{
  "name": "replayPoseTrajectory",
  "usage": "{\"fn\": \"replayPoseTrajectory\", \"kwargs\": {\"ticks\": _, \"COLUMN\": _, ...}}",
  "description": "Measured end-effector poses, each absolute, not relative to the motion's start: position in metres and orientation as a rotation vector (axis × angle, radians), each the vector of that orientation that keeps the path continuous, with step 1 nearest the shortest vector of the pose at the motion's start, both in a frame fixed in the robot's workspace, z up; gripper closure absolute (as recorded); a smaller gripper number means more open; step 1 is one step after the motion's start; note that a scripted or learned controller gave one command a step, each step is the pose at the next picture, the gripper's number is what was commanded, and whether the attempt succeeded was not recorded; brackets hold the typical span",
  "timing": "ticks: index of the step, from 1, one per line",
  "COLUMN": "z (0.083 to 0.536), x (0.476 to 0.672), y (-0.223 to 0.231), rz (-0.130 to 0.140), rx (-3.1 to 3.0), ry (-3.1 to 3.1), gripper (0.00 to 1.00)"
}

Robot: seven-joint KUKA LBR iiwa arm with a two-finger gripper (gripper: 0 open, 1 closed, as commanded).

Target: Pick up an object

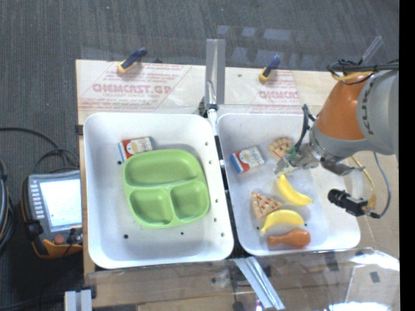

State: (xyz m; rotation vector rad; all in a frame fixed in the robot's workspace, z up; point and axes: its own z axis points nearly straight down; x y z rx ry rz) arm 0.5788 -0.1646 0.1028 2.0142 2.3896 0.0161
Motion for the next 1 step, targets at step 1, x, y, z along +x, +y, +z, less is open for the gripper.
{"fn": "replayPoseTrajectory", "kwargs": {"ticks": 1, "z": 0.1835, "x": 0.6159, "y": -0.0876, "rz": -0.003, "rx": 2.157, "ry": 2.284, "gripper": 1.0}}
